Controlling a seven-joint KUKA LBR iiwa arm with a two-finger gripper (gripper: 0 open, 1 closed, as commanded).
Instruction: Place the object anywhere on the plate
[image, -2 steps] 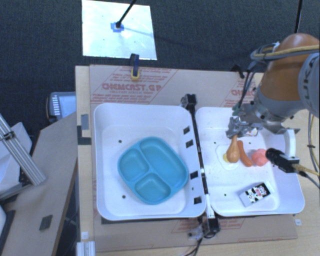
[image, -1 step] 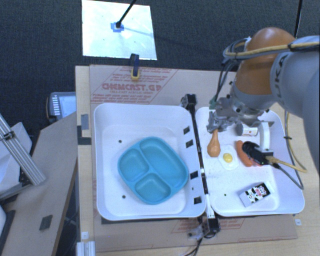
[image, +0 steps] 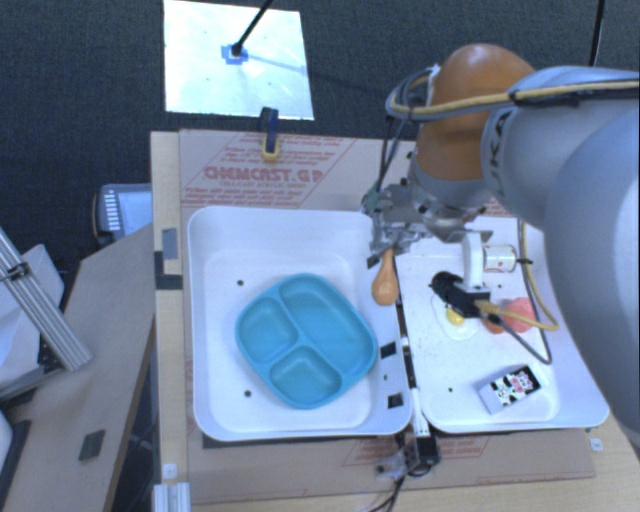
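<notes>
A light blue plate (image: 305, 340) with three compartments lies in the left bin (image: 215, 300), toward its middle. My gripper (image: 385, 250) hangs over the seam between the two bins, just right of the plate's far right corner. Its fingers are shut on the top of an orange-brown pear-shaped object (image: 384, 284), which dangles below them, above the left bin's right wall. The object is off the plate, a short way up and to the right of the plate's rim.
The right bin (image: 570, 400) holds a fried-egg toy (image: 455, 320), a pink and orange item (image: 512, 312) and a small black-and-white box (image: 508, 388). A yellow clamp (image: 270, 135) sits on the cardboard behind the bins.
</notes>
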